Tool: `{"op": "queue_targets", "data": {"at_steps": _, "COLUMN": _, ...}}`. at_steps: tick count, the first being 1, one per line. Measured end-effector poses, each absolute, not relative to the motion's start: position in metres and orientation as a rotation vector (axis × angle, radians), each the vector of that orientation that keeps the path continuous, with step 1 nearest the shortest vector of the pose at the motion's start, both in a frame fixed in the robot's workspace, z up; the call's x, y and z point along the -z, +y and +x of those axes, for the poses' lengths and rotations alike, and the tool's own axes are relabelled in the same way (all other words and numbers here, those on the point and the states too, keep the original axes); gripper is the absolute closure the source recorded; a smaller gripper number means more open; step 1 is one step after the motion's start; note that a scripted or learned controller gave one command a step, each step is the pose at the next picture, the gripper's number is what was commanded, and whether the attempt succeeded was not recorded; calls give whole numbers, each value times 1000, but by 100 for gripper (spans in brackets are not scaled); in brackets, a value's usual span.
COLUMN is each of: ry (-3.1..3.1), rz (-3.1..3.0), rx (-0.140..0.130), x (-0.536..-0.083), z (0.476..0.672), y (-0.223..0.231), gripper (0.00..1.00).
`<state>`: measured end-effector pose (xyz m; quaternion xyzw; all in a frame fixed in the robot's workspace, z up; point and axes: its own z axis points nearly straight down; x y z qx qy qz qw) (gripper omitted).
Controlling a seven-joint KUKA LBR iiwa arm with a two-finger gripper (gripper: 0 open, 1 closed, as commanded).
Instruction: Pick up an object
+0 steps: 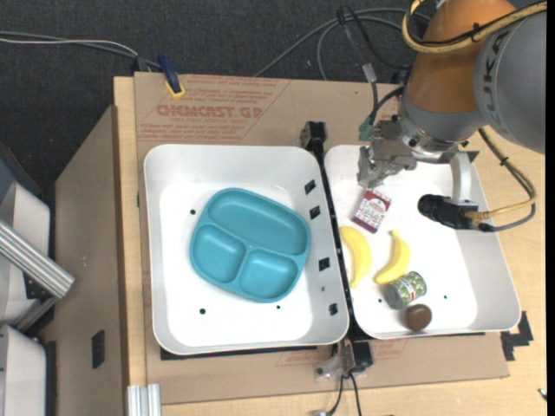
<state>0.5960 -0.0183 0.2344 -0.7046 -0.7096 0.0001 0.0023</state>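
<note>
On a cardboard-topped bench (217,102), the approach step is judged in hand: the gripper (375,173), jaw state indiscernible, is poised just above the small maroon packet (372,211), so a descent is needed next.

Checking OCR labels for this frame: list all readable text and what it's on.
"CHEMCAST G.P": red print on the cardboard sheet under the bins, upper left; the smaller red lines below it are too blurred to read.
Small maroon packet in the right bin: print too small to read.
Green can: label unreadable.
</note>
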Motion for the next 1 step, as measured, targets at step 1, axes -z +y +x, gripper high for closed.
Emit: {"op": "queue_targets", "data": {"at_steps": 1, "ry": -2228, "rz": -2214, "rx": 3, "x": -240, "z": 603, "y": 40, "gripper": 100}}
